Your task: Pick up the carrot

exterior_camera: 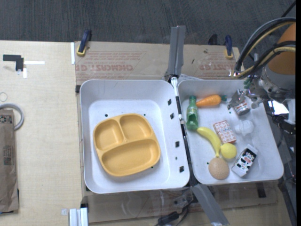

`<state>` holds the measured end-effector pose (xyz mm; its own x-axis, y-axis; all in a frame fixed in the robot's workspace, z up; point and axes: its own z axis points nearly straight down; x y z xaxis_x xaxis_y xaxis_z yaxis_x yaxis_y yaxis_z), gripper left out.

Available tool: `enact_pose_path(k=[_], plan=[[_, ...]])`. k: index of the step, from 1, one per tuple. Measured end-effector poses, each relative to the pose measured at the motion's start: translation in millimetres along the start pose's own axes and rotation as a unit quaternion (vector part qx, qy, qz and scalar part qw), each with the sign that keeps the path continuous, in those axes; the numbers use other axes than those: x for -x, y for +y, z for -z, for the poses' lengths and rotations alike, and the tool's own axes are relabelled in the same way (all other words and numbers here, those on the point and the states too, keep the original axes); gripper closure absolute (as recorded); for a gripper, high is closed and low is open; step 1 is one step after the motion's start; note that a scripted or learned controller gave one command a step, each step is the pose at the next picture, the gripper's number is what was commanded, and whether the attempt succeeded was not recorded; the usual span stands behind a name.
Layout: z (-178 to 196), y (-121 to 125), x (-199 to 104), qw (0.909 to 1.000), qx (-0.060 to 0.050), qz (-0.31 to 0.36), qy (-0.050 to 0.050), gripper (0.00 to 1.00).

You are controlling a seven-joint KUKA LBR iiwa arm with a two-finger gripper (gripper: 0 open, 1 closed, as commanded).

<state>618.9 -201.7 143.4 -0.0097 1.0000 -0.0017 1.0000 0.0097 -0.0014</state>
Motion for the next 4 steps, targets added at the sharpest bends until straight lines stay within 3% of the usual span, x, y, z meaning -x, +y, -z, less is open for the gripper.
enact_pose_path(k=[1, 2, 3, 4], plan=[[60, 19, -42, 0.9882, 0.002, 0.153, -0.001, 0.0], [25, 41, -80, 0.9758, 0.001, 0.219, 0.0, 0.0], [61, 34, -107, 0.9354, 0.002, 0.353, -0.001, 0.0], [48, 7, -156, 0.9649, 0.0, 0.263, 0.0, 0.0]])
